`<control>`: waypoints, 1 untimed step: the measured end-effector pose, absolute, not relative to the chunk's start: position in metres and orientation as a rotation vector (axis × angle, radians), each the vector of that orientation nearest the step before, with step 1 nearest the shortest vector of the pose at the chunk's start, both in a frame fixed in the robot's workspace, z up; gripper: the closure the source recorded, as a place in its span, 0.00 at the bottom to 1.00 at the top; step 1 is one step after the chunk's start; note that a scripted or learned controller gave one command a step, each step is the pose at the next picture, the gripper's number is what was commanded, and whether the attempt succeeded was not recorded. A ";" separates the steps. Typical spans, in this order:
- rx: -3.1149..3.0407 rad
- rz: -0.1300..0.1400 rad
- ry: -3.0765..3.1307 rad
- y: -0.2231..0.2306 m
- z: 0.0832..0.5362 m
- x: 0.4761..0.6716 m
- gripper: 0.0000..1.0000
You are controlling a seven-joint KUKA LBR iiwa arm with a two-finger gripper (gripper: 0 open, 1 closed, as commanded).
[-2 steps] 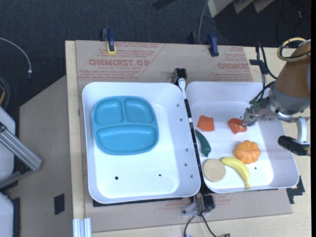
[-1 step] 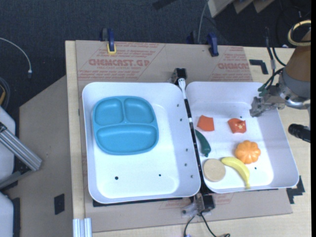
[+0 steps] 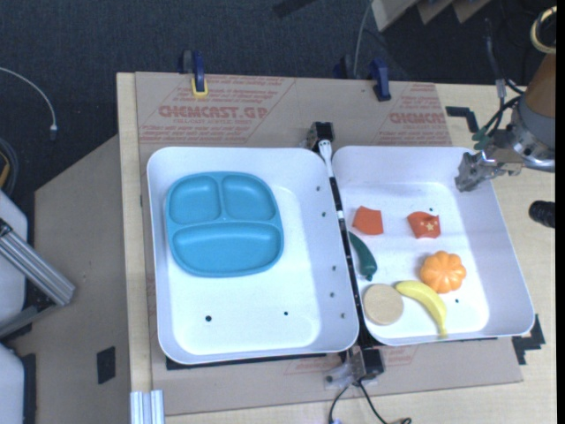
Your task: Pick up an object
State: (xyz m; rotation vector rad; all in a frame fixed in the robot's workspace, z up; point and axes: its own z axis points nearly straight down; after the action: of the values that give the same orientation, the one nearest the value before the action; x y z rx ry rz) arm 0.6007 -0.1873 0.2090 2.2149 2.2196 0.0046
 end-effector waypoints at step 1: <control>2.215 0.004 2.218 -0.187 0.261 0.602 1.00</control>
State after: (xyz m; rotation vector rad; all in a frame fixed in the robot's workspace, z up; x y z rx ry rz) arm 0.6020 -0.1874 0.2610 2.2152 2.2182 0.0044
